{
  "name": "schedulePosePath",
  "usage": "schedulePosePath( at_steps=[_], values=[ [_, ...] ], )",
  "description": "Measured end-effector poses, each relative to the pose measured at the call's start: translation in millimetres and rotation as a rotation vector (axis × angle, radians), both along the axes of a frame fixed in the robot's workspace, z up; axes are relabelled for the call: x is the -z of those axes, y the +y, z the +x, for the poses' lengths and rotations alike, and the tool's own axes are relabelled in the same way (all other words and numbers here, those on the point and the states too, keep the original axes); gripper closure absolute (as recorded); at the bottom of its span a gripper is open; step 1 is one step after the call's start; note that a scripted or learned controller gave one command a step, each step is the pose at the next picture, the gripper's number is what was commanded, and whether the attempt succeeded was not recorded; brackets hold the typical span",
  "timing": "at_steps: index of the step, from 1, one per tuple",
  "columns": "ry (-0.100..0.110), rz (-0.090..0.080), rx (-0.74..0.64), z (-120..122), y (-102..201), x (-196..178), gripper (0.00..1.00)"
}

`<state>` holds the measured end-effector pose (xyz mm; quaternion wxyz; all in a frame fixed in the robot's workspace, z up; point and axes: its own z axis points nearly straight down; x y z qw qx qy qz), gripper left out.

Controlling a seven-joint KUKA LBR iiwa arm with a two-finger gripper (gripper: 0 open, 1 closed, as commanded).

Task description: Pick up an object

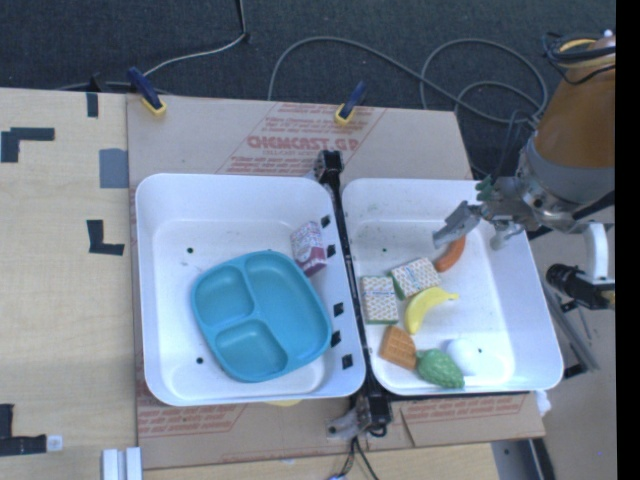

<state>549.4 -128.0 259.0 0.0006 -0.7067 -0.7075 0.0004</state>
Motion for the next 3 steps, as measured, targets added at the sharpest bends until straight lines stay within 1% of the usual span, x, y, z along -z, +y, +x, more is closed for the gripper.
schedulePosePath(
  at_steps=[1, 2, 3],
  values=[
    [-0.007, -0.002, -0.001, 62, -21, 172, 0.00],
    [-0.004, -0.002, 0.000, 90, -61, 80, 0.00],
    [0.000, 0.000, -0.001, 42, 1, 83, 0.00]
  ],
)
